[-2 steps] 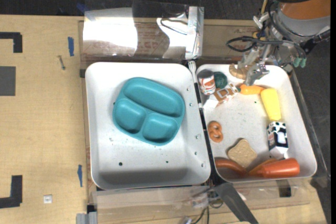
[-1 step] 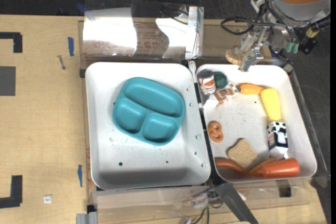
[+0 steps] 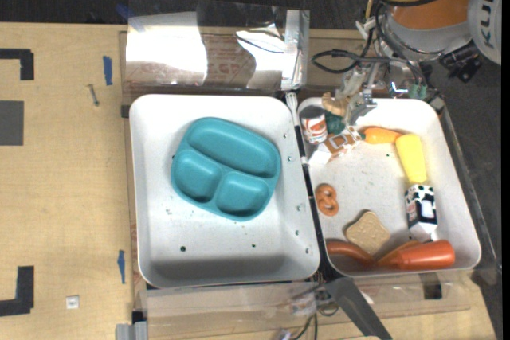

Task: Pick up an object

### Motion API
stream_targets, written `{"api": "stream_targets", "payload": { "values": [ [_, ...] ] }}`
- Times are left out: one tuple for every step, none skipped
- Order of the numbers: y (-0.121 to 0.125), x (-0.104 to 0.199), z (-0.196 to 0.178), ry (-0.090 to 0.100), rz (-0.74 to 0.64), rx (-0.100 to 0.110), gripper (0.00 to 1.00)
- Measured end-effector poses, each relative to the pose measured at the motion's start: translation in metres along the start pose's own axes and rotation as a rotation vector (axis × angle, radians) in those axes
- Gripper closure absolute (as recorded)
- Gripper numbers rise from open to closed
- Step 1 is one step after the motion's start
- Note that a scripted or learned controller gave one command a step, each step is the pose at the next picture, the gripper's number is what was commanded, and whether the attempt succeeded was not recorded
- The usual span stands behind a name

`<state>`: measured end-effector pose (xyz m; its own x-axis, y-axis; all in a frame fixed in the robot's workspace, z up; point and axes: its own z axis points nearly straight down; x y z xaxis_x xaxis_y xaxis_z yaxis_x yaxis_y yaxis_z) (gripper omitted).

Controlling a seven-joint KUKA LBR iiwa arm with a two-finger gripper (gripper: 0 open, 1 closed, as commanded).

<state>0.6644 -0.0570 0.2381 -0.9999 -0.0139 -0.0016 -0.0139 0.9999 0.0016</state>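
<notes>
2 white bins lay side by side, and the gripper (image 3: 356, 101) hung over the far corner of the right bin (image 3: 458, 171), its tips among wires and small clutter; whether it was open or closed could not be told. The step looked like the reach, nothing seen lifted. Just under the tool sat a small carton (image 3: 343, 141) and a little jar (image 3: 315, 128), with an orange piece (image 3: 378, 135) beside them. Farther from it lay a yellow block (image 3: 412, 157), a cow-patterned bottle (image 3: 421, 211), a pretzel (image 3: 327, 199), toast (image 3: 367, 231) and a sausage (image 3: 418, 254). Next it likely needed to settle on 1 item and lower squarely. The left bin (image 3: 151, 243), well away, held 1 teal divided tray (image 3: 226, 167).
</notes>
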Motion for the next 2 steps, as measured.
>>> {"api": "stream_targets", "payload": {
  "values": [
    [-0.015,-0.004,-0.031,-0.011,-0.232,0.003,1.0],
    [-0.013,-0.006,-0.044,-0.023,-0.231,0.003,1.0]
  ]
}}
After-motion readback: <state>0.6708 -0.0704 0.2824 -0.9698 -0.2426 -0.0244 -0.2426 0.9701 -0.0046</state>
